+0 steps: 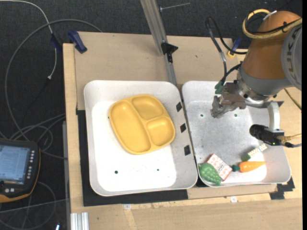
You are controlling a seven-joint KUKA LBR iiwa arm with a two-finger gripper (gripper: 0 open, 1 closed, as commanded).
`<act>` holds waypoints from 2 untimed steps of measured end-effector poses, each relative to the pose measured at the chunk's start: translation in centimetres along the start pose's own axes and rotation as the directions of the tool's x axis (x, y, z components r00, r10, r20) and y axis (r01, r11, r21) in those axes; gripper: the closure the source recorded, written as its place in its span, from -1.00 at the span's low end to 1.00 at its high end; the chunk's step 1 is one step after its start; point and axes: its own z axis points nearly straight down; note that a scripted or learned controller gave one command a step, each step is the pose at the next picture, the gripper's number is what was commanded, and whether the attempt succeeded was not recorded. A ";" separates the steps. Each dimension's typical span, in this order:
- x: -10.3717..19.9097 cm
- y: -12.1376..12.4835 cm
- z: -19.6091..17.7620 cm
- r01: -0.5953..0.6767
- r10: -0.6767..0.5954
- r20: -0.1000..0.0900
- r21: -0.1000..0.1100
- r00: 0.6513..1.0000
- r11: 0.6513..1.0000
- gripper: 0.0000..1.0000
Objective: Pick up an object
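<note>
My gripper (217,112) hangs over the upper middle of the right bin (206,138), above bare bin floor and with nothing visible in it. Along that bin's front edge lie a green toy vegetable (209,173), a small red and white box (220,165) and an orange carrot (252,166). A little white piece (254,152) rests just above the carrot. All of these sit well below and to the right of the gripper.
The left bin (103,171) holds a yellow divided plate (142,123) tilted across its upper half. A metal pole (156,28) rises behind the bins. A black part of the arm (264,133) juts over the right bin's right side.
</note>
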 end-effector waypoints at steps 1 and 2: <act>5.1 1.9 -0.9 0.001 -0.001 -0.001 -0.002 1.000 1.000 1.00; 9.4 3.7 -1.1 0.000 0.000 -0.001 -0.001 1.000 1.000 1.00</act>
